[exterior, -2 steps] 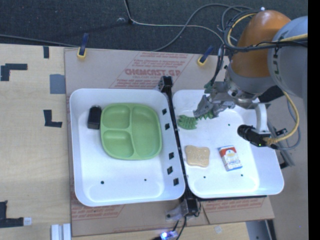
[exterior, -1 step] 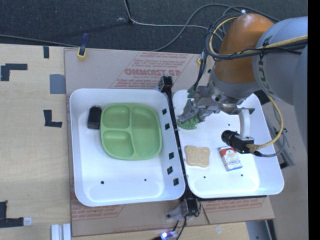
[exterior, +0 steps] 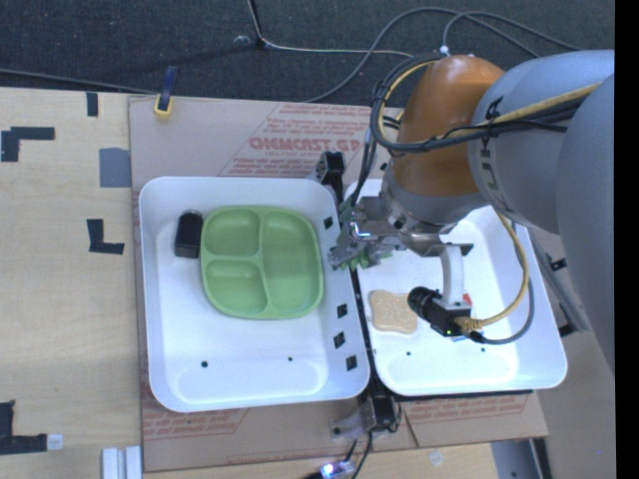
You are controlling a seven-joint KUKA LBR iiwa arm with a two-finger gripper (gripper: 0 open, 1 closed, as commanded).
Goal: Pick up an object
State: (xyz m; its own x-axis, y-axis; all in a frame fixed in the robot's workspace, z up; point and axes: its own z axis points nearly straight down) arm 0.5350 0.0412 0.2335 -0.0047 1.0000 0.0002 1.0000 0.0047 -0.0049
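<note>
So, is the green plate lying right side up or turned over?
Right side up: the green plate lies flat in the left bin, its three hollow sections facing up. They look empty.

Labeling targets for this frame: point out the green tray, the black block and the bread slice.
Green tray (exterior: 263,263), camera view, on the middle ridge where its compartments meet.
Black block (exterior: 188,235), camera view, on its top face.
Bread slice (exterior: 391,311), camera view, on the middle of its top surface.

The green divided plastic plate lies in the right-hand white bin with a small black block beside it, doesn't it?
Not quite: the camera view shows the green divided plastic plate in the left-hand white bin, with the small black block beside it.
</note>
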